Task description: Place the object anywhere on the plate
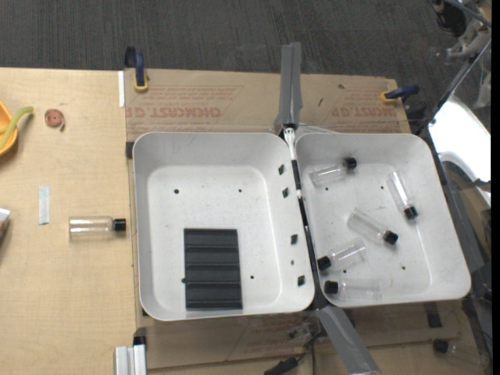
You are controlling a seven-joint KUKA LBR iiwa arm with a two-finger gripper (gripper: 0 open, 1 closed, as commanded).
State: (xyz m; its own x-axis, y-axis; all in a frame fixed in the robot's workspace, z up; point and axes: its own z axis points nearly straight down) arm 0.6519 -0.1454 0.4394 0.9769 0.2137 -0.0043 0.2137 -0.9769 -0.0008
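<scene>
Two shallow white plastic bins sit side by side on a brown cardboard sheet [203,104], which is held to the bench by a blue clamp [131,58] at its far left corner and another blue clamp [400,94] at its far right corner. The left bin [142,209] holds a black ribbed rectangular plate [212,269], lying flat against the near wall, left of the bin's middle, with nothing on it. The right bin [437,209] holds five clear plastic vials with black caps, all lying on their sides and apart from the plate: one near the far wall [332,173], one toward the right wall [402,193], one near the middle [370,226], one close to the left wall [344,255], and one along the near wall [356,289]. A sixth clear vial with a black cap [94,226] lies on the pale wooden tabletop [70,162] just left of the left bin. Farther left on that tabletop are a small reddish disc [53,117], a pale narrow strip [44,205] and, at the view's edge, part of an orange and yellow-green item [8,127]. A grey metal bar [291,84] runs from the far side to where the bins meet
</scene>
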